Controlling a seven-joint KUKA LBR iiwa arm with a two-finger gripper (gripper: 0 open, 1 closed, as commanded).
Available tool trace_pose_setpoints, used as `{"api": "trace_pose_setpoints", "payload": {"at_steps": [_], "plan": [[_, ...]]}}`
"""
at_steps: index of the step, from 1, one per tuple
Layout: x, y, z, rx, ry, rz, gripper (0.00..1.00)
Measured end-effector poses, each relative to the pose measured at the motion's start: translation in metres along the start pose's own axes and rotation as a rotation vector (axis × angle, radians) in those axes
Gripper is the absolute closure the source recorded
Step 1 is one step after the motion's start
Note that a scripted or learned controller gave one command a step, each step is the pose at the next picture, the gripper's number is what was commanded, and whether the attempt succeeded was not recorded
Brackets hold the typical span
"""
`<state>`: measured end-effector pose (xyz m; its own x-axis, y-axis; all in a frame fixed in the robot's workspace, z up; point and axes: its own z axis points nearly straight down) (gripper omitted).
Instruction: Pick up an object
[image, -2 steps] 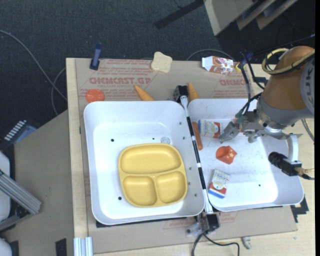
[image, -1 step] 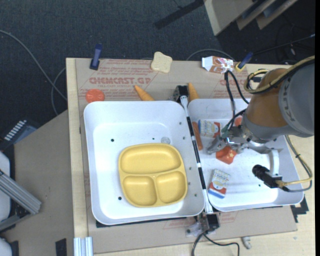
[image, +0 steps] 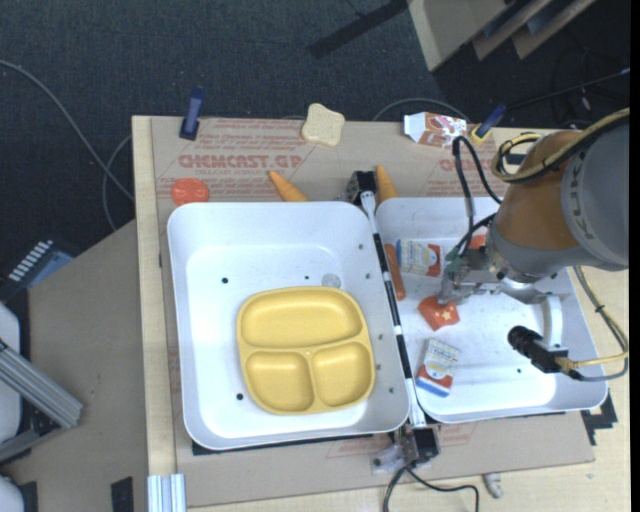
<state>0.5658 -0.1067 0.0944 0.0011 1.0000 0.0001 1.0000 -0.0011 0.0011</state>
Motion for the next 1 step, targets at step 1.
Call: {"api": "trace_pose_setpoints", "payload": {"at_steps": [1], "plan": [[0.0001, -0.0001, 0.0001, 0.000, 0.000, 0.000, 0.00]]}}
